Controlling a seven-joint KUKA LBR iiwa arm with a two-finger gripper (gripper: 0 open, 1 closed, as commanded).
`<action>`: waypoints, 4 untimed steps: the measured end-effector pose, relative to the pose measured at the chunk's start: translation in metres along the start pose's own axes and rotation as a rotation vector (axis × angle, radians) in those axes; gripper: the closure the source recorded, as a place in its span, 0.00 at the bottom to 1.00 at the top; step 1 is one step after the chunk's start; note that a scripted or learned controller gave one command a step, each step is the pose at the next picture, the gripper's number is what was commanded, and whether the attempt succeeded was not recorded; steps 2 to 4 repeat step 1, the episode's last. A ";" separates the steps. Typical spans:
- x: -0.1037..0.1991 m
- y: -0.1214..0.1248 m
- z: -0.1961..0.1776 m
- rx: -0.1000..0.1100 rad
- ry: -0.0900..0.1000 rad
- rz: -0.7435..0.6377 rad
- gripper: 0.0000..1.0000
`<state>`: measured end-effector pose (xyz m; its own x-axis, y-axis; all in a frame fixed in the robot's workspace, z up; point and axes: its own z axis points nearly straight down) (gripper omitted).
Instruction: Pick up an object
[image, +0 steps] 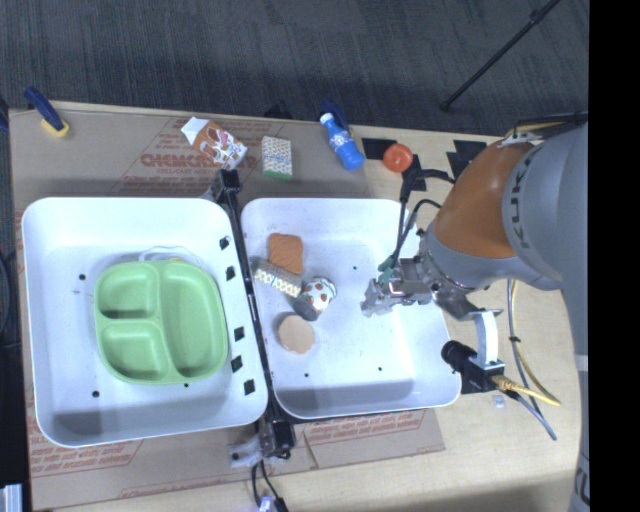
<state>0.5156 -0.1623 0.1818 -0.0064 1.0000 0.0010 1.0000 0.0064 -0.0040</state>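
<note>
In the right bin (400, 385) lie several small items near its left side: an orange-brown rectangular piece (286, 252), a patterned wrapped bar (274, 281), a white ball with red and green marks (318, 294), and a tan round disc (296, 334). My gripper (383, 294) hangs over the right half of this bin, to the right of the ball and apart from it. Nothing shows between its tips. The grey arm with its orange band (485, 205) comes in from the right.
The left bin (50, 230) holds a green divided plate (160, 320). Behind the bins on the cardboard lie a blue bottle (343, 142), an orange ball (398, 157), a small green-white box (277, 157), a wrapped snack (215, 143) and a blue-yellow clamp (46, 111).
</note>
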 end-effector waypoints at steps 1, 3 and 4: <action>-0.004 -0.040 -0.032 -0.001 0.001 0.002 1.00; -0.004 -0.040 -0.032 -0.001 0.001 0.002 1.00; -0.004 -0.040 -0.032 -0.001 0.001 0.002 1.00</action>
